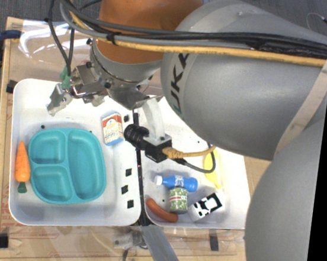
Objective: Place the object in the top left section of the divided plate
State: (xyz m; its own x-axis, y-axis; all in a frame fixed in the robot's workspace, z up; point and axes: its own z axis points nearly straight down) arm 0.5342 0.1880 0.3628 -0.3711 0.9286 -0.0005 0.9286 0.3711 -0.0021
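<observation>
Gripper (54, 102): positioned over the far left corner of the left bin (22, 93), just beyond the far edge of the divided plate (66, 165). At this slant and size it cannot be determined whether it is clenched or released, or whether it carries anything. The arm (235, 82) overhangs the far side of both bins and hides part of the floor there. The plate lies flat in the left bin, teal, rounded, with three compartments: two smaller ones on its left side and one long one on its right. All three appear vacant. The target is the far left compartment, which is the one nearest the gripper. The task sentence does not name the object (noted as a gap), so two loose items near the plate are candidates. One is a small white carton (111, 129) with a red and blue label, lying just beside the plate's far right corner. The other is an orange carrot (22, 165) with a green end, lying along the plate's left rim, touching it or nearly so. Judgement: placement is not yet done. To do the step well, the object should be secured squarely and lifted clear of the raised rim. It should then be centred over the far left compartment before release, kept off the dividing ridges so it settles inside and does not straddle two sections. The carrot is long for that compartment and would need aligning with it.
</observation>
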